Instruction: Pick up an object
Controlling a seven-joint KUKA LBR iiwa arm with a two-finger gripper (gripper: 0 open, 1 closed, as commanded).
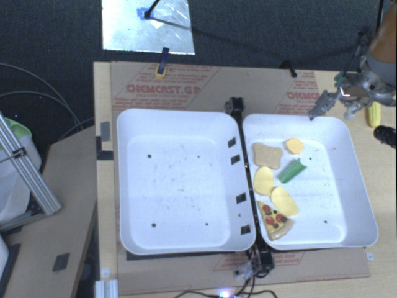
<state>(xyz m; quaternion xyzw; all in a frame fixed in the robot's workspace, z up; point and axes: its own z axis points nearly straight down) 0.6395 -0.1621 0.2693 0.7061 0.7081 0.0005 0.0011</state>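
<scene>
Cardboard-covered worktop [186, 82] carries two white bins, the right bin [347, 185] holding toast [267, 155], pizza slice [275, 219] and green piece [291, 171], end effector [337, 104] released above.

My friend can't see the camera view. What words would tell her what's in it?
The robot arm's gripper hangs over the top right corner of the right white bin, which holds toy food: a bread slice, a green piece, yellow chips, an orange-yellow chunk and a pizza slice. The left white bin sits beside it.

Toy foods [277, 182] – right bin (left half)
</scene>
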